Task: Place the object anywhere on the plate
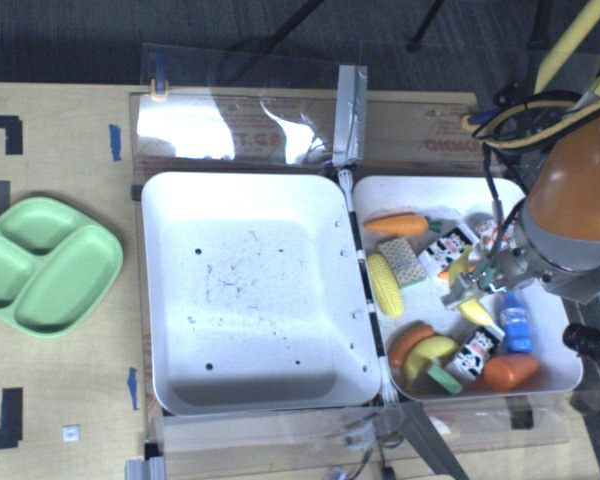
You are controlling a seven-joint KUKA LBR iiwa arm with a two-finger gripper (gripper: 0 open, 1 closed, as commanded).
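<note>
Plate point(48, 266), green and divided, lies well left of the left bin point(170, 208), on the bench. Gripper point(477, 278) hangs low in the right bin point(558, 313), over a yellow piece point(477, 312) among the toy food; whether it pinches anything I cannot tell. Picking seems in hand; next comes a lift and a long carry left, past the left bin

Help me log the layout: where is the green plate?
The green plate lies on the wooden bench at the camera view's far left, beside the left white bin.

A robotics lab: plywood bench point(70, 388), tripod legs point(435, 8), loose cables point(510, 118).
</note>
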